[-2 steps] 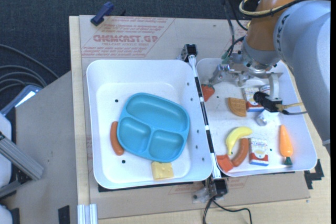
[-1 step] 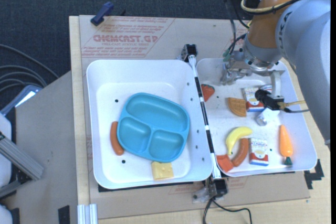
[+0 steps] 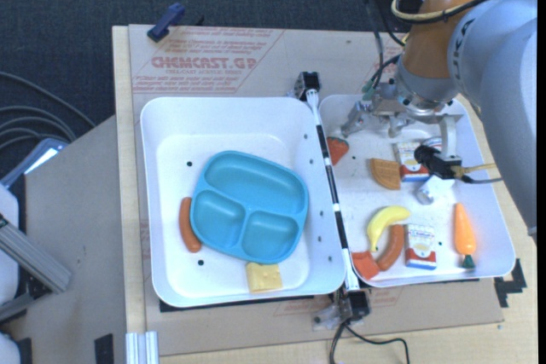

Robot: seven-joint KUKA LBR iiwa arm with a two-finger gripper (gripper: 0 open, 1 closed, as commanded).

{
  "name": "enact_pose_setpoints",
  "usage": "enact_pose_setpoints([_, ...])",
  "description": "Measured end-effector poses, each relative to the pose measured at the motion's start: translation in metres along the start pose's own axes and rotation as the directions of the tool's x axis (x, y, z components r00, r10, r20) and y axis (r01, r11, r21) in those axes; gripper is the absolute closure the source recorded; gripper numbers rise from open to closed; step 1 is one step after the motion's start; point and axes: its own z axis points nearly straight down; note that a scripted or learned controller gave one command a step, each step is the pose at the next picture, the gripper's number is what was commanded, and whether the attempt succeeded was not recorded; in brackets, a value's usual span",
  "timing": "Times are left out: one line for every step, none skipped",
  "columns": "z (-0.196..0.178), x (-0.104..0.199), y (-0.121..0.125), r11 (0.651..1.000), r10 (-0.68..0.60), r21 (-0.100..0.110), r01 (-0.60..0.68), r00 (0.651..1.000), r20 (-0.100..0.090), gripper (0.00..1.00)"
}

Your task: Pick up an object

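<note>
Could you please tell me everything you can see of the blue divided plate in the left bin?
The blue divided plate is a light blue tray with rounded corners that looks like smooth plastic, moulded into three compartments: one long one along the far side and two smaller ones nearer the camera. It lies flat and right way up on the floor of the left bin, turned at a slight angle. Nothing lies in its compartments. A toy sausage lies against its left edge, and a yellow cheese wedge sits at its near edge.

Your surface (image 3: 213,64) is a tan board printed with red lettering. On it you have two shallow white bins touching side by side: the left bin (image 3: 162,183) and, beside it, the right bin (image 3: 490,247).
</note>
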Motion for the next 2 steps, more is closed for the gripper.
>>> enact_pose_setpoints([0.011, -0.003, -0.035, 1.0, 0.002, 0.001, -0.002, 1.0, 0.0, 0.0])
enact_pose_setpoints([0.01, -0.084, 0.0, 1.0, 0.002, -0.002, -0.002, 1.0, 0.002, 0.0])
